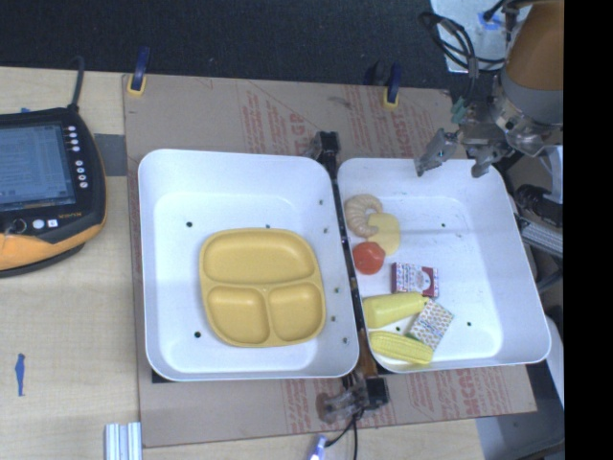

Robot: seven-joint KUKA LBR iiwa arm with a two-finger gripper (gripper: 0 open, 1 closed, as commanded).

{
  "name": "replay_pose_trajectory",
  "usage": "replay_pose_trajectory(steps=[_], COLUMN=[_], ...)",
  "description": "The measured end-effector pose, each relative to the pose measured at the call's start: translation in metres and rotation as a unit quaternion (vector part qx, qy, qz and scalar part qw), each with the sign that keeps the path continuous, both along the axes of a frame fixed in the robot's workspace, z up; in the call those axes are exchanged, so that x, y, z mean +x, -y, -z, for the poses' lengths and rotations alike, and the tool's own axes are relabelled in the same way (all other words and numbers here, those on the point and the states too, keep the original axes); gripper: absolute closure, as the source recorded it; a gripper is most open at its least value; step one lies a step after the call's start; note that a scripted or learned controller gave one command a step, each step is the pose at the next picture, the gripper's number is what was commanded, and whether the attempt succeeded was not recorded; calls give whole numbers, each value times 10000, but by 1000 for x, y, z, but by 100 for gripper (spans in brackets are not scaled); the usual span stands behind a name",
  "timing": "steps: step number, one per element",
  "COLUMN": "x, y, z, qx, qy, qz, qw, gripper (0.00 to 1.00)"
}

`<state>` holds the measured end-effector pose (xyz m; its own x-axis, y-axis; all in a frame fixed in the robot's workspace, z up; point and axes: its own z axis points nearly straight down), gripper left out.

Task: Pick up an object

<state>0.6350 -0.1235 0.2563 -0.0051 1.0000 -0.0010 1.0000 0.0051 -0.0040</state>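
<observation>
My gripper [456, 159] hangs over the far edge of the right bin [498, 257], its two fingers spread apart with nothing between them. Below it and to the left, along the bin's left side, lie a croissant-like pastry [361, 212], a pale yellow piece [385, 228], a red tomato [369, 257], a small red and white packet [414, 279], a yellow banana-like piece [392, 308], a checkered packet [432, 325] and a corn cob [401, 348]. All of them rest on the bin floor, apart from the gripper.
The left bin [172, 257] holds a yellow divided plate [261, 286]. A tablet pendant [43, 185] lies on the bench at the far left. Clamps [137, 82] hold the cardboard sheet at the back.
</observation>
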Motion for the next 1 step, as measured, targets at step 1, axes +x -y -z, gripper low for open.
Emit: replay_pose_trajectory(steps=[1], x=[7], y=[-28], z=[156], qx=[-28], qy=[20], qz=[11], qw=[10000], gripper=[0])
